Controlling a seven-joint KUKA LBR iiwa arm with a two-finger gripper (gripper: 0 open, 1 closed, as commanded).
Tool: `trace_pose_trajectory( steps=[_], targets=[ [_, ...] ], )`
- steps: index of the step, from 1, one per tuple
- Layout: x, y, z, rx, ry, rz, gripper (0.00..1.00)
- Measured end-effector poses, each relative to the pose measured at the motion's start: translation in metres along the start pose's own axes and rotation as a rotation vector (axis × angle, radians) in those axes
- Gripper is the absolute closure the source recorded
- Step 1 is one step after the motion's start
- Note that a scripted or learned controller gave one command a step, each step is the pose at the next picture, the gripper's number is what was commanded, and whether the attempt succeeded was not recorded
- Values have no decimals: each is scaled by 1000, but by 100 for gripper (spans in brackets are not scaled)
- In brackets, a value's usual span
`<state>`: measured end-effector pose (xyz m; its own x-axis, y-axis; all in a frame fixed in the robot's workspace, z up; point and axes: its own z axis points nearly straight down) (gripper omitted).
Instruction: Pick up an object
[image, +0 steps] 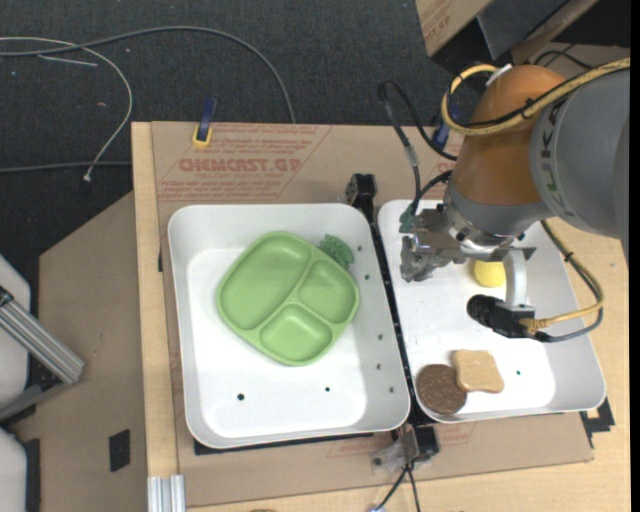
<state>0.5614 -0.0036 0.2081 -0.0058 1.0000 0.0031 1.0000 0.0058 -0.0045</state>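
Note:
My gripper (418, 268) hangs over the upper left part of the right bin (572, 392), below the orange wrist band, with bare white floor beneath it. Just to its right lies a yellow object (489, 272), partly hidden by the arm. A tan slice of toast (478, 372) and a brown round disc (439, 389) lie side by side at the right bin's front. In the left bin (192, 330) sits a green divided plate (288, 297), with a small dark green piece (338, 250) at its upper right edge.
A black connector on a cable (497, 312) hangs from the arm over the middle of the right bin. The bins' shared wall (388, 300) runs just left of the gripper. Cardboard (240, 160) lies under both bins.

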Motion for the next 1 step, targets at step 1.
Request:
trace_pose_trajectory(
  steps=[1],
  targets=[
    [56,-18,-11,-1,0,-1,100]
  ],
)
